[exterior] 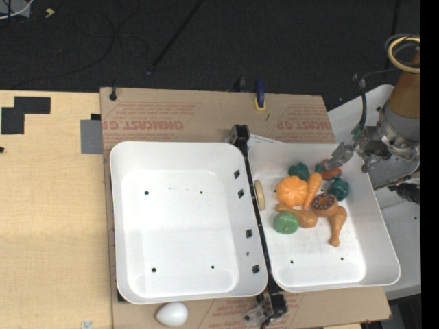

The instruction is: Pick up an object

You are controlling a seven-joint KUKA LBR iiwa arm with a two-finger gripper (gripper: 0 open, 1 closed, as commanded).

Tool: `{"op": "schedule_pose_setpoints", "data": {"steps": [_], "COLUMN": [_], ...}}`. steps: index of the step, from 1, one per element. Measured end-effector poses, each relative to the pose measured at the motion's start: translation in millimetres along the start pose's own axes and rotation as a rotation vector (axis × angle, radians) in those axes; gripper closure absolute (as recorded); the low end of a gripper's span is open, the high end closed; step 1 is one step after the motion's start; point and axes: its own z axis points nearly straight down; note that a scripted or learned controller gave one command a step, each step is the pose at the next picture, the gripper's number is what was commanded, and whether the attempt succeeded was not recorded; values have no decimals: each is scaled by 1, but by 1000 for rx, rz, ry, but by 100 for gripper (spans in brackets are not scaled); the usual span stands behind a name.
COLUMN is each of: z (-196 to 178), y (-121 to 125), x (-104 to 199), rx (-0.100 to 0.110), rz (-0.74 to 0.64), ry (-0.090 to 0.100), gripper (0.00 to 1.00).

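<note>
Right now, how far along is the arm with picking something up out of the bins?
Early stage, by the look of it. Done: the gripper has reached the upper right edge of the right bin, beside the toy food pile. In hand: nothing visibly between the fingers; whether they are open or shut is unclear. Left: the grasp and lift. The orange ball, green ball and drumstick all lie in the bin.

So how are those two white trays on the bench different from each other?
The left bin shows bare white floor with a few small dark dots, while the right bin holds a cluster of toy foods, orange, green and teal. The left bin also looks larger in this view than the right bin. Both are shallow, white, round-cornered, and sit side by side on the cardboard sheet.
</note>
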Motion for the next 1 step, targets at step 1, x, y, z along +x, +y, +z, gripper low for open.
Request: {"op": "schedule_pose_setpoints", "data": {"steps": [1], "z": [120], "y": [-6], "x": [94], "rx": [3], "rz": [-6], "ry": [4], "gripper": [0]}}
